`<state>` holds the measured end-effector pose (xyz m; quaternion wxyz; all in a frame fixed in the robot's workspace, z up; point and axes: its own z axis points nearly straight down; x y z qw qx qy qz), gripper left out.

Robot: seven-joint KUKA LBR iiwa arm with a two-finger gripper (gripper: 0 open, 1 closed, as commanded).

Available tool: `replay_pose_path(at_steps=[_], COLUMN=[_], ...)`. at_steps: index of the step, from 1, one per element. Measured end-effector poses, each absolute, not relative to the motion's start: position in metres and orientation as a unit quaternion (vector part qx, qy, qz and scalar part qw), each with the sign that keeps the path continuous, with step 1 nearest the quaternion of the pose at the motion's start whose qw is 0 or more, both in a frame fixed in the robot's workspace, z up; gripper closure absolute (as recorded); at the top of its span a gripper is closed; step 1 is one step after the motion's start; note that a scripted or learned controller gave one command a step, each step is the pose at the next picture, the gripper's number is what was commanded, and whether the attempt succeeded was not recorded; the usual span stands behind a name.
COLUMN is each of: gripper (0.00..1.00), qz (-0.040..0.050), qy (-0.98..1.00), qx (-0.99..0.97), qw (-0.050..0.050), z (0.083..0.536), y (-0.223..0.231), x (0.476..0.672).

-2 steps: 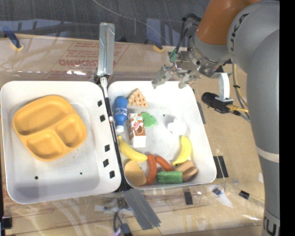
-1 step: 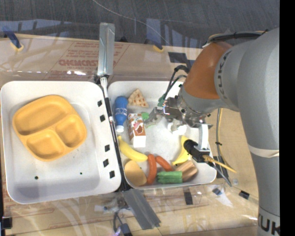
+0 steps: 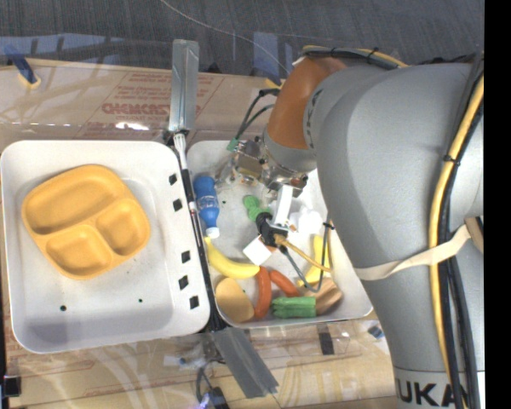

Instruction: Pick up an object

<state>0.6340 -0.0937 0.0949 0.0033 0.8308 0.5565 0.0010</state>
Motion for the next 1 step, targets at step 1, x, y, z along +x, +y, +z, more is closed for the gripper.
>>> replay_pose_path(at_steps=[1], gripper=[0.00], qz=[0.0015], qy=[0.546], qx=[0.838], qw=[0.001], z=[0.0959], y=[-0.1077], x=[0.5526])
